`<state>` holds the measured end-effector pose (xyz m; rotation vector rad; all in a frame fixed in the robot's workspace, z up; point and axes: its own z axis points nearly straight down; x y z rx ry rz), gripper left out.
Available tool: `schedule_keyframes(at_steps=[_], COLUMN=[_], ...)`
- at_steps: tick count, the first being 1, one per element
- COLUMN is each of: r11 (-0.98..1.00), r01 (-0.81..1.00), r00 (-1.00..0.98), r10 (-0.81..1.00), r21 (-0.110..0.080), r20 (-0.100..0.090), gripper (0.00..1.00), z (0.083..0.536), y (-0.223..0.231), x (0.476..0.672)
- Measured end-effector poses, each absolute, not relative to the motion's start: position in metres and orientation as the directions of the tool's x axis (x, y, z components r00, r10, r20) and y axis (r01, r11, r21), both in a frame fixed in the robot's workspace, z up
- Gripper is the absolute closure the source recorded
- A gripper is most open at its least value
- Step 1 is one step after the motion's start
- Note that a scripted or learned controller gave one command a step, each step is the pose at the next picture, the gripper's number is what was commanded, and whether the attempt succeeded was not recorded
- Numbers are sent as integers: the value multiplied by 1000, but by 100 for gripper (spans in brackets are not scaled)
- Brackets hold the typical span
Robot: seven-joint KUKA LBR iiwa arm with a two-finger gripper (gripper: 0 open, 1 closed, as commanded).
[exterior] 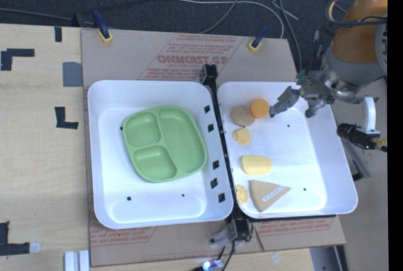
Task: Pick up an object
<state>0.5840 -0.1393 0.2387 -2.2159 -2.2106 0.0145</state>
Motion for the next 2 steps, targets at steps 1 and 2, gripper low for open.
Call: schedule_keyframes(at_steps=[1, 2], r11=[1, 0], r01=[1000, 1000], r00=[-1, 0], r10=[1000, 1000], r21=[-2, -5], r20=[0, -1], gripper=[0, 0], z=[247, 198], y=[-139, -147], x=[586, 587])
